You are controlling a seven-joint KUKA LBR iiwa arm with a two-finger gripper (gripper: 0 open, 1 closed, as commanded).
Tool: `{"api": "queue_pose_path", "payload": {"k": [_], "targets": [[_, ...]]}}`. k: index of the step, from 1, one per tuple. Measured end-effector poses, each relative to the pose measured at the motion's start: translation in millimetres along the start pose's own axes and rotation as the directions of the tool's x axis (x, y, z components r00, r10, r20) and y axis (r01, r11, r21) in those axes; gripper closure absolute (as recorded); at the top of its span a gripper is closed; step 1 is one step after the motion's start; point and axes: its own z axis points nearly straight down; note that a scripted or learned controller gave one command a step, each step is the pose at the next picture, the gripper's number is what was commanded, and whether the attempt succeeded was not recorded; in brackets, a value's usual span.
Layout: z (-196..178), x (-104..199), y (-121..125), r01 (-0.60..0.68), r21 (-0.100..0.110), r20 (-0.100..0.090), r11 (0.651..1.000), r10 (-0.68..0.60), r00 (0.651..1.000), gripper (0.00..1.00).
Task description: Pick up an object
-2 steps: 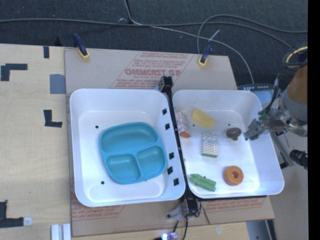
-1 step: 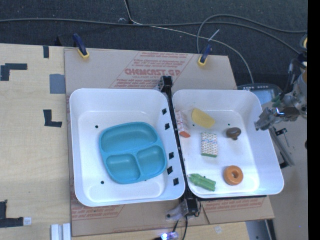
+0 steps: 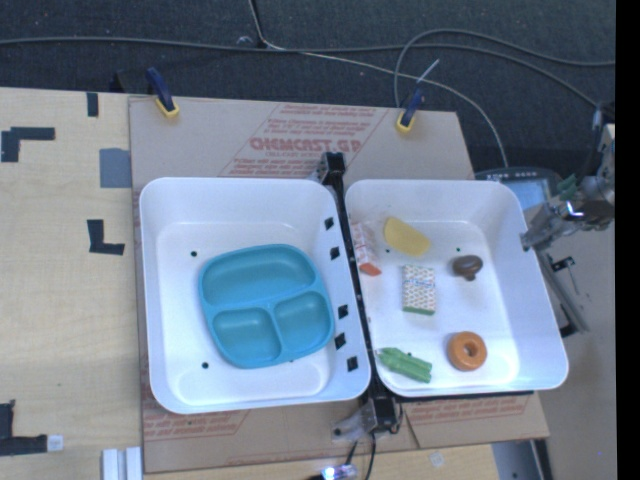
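Note:
The right bin [image 3: 500,203] holds several small things. A yellow block [image 3: 406,236] lies near its back. A brown lump [image 3: 467,264] rests to the right, and an orange ring [image 3: 467,350] sits near the front. A white patterned packet [image 3: 419,290] lies in the middle. A green piece [image 3: 405,364] lies at the front left, and a small clear wrapper with red [image 3: 363,248] sits by the left wall. My gripper [image 3: 560,218] hangs outside the bin's right rim, away from all of them.
The left bin [image 3: 165,203] carries a blue divided plate [image 3: 266,303]. Black clips run along the seam between the bins [image 3: 345,268]. Cables cross the dark floor behind, and two clamps [image 3: 165,96] pin the cardboard underlay.

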Motion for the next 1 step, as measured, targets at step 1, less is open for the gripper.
{"api": "queue_pose_path", "payload": {"k": [1], "targets": [[5.1,55.8,25.2,0.005,0.002,-0.002,1.000,-0.005,1.000,1.00]]}}
